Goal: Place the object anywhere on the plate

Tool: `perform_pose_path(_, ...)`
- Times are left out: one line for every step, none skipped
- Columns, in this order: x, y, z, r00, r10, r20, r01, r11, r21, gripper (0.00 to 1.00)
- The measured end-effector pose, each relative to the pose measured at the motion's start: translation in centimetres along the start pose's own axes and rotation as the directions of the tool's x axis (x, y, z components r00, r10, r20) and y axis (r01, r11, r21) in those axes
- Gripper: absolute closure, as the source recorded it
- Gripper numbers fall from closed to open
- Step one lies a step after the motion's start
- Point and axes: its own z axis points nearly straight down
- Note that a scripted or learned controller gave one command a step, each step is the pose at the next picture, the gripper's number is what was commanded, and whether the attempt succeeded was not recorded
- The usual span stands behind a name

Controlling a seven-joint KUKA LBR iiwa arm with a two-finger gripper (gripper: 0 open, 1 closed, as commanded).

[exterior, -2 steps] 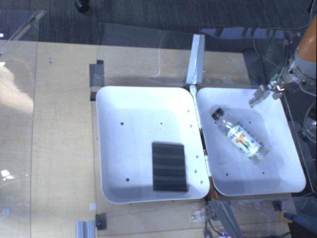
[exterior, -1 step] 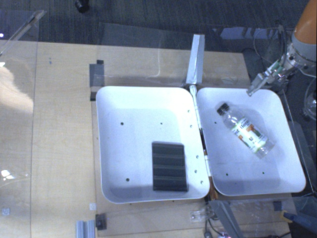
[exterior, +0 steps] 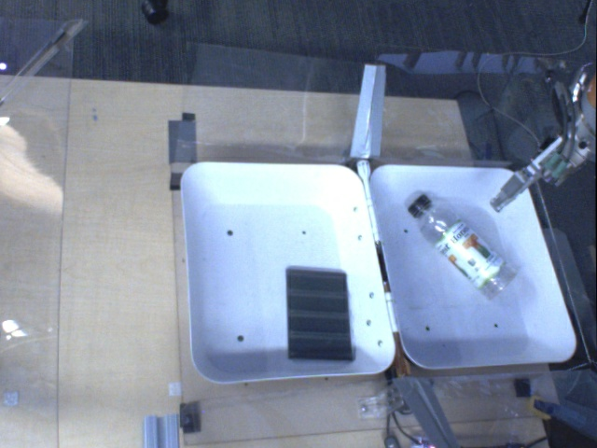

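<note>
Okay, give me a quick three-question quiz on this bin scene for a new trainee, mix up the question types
1. True or false: the bottle lies on its side in the right bin.
2. What sits in the left bin? A) a dark ribbed plate B) a red cup C) a sponge
3. Fill in: the gripper hangs over the right bin's ____ right corner.

Key: 1 true. 2 A, the plate. 3 far.

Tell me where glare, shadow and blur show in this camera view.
Camera view: glare patches on the clear sheet at left; soft shadow along the left bin walls; the clear bottle in the right bin catches highlights; the tool looks slightly soft.
</note>
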Motion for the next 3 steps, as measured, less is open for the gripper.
perform_pose_path(2.0, -1.2, 2.6, 0.994, -0.113, -0.001, 0.113, 0.994, 0.000, 0.00)
perform_pose_path(7.1, 1.9, -1.3, 1.000, -0.012, 0.000, 0.012, 1.000, -0.002, 0.00)
perform_pose_path(7.1, 2.1, -2.4, 1.000, -0.015, 0.004, 0.016, 1.000, -0.007, 1.00)
